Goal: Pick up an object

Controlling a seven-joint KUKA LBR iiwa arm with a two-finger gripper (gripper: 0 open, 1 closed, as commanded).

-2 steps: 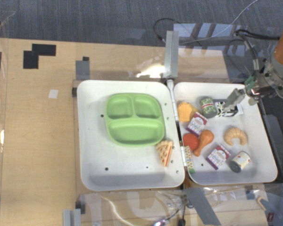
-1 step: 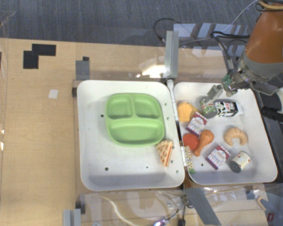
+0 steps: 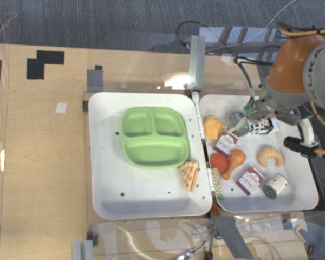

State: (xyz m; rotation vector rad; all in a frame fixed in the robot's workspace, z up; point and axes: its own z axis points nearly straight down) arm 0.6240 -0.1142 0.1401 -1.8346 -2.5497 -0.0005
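Note:
My gripper hangs over the back of the right bin, reaching in from the right under the orange wrist band. Just to its right lies a small black-and-white carton. A pink-and-white carton sits just below it, and a yellow-orange food piece lies to its left. Nothing is seen in its grasp.
The right bin also holds a red tomato, a drumstick, a croissant, a second pink carton and a small can. In the left bin are a green divided plate and a pizza slice.

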